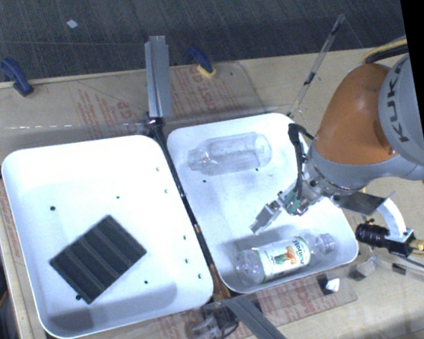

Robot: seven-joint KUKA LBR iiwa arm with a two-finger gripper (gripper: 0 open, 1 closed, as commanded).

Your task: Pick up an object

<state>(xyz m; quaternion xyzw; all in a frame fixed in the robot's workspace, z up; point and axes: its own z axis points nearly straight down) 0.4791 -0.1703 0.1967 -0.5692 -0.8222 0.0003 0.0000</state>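
In the right bin a clear plastic bottle lies on its side near the far wall. A second clear bottle with an orange and green label lies along the near wall. My gripper hangs over the middle of this bin, between the two bottles and just above the labelled one. Its fingers are spread apart with nothing between them. In the left bin a dark ribbed rectangular pad lies flat, tilted.
A metal divider bar runs between the bins at the back. Blue clamps sit on the bench's far edge. The arm's orange band looms over the right bin's right edge. Cables trail at the lower right.
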